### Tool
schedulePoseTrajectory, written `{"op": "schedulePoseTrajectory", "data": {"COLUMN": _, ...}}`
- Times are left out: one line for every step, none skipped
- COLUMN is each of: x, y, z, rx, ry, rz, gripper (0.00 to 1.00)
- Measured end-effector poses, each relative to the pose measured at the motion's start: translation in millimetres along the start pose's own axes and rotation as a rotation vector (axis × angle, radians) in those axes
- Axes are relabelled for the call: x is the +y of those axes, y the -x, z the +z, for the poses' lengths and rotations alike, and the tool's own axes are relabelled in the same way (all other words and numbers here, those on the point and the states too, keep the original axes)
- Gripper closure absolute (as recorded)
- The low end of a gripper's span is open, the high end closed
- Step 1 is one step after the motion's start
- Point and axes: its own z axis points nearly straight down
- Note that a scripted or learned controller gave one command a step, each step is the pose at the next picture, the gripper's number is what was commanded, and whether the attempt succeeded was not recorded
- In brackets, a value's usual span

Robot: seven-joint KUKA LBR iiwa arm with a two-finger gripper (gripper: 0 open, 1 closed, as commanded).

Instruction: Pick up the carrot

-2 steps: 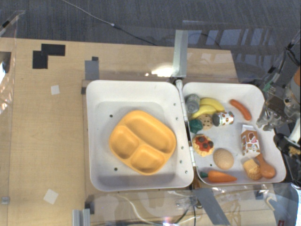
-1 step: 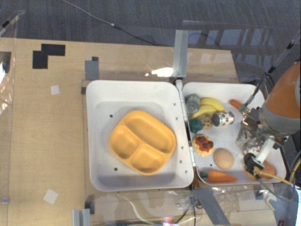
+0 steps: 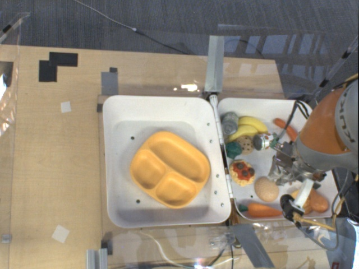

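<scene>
Carrot (image 3: 263, 210): orange, tapered, lying flat along near edge of right bin (image 3: 252, 106) beside egg (image 3: 267, 190); likely light, rigid, smooth plastic, best pinched across thick middle; gripper (image 3: 291, 175) above, grasp state undeterminable.

glossy plastic plate (image 3: 170, 167), matt wood bench (image 3: 50, 167)

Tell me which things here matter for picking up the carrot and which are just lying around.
For the job:
carrot, at the right bin's near edge
gripper, above the right bin

Lying about:
yellow divided plate in the left bin
bananas
egg
small pizza toy
can
</scene>
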Motion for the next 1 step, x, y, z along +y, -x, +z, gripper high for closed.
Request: {"op": "schedulePoseTrajectory", "data": {"x": 0.6, "y": 0.0, "z": -0.9, "rx": 0.001, "ry": 0.002, "rz": 0.001, "gripper": 0.0}}
